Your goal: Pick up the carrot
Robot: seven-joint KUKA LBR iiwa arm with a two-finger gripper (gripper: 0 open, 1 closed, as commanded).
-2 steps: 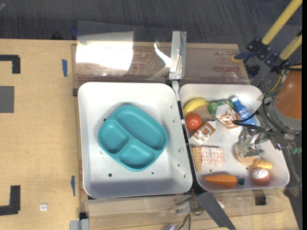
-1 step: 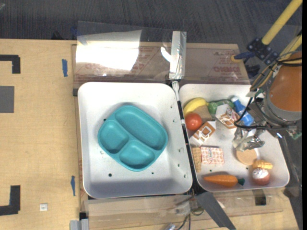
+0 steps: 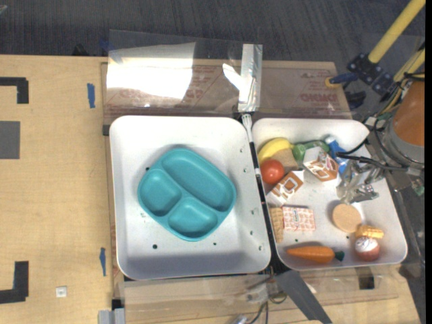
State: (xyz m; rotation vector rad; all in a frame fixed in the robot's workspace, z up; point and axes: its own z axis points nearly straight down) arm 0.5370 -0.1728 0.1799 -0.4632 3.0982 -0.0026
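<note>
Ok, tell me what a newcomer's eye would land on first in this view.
The big teal divided plate sits alone in the middle of the left bin. The right bin holds a crowd of toy food, with the orange carrot lying along its near edge. The pincer hangs over that bin's right half, above a tan disc.

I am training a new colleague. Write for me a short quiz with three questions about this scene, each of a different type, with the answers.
1. True or false: the carrot lies in the left bin.
2. Multiple choice: what sits in the left bin? A) a teal divided plate B) a banana C) a tomato
3. Fill in: the carrot lies along the right bin's ____ edge, the one nearest the camera.

Key
1. False: it lies in the right bin, apart from the tool.
2. A
3. Lower
</note>
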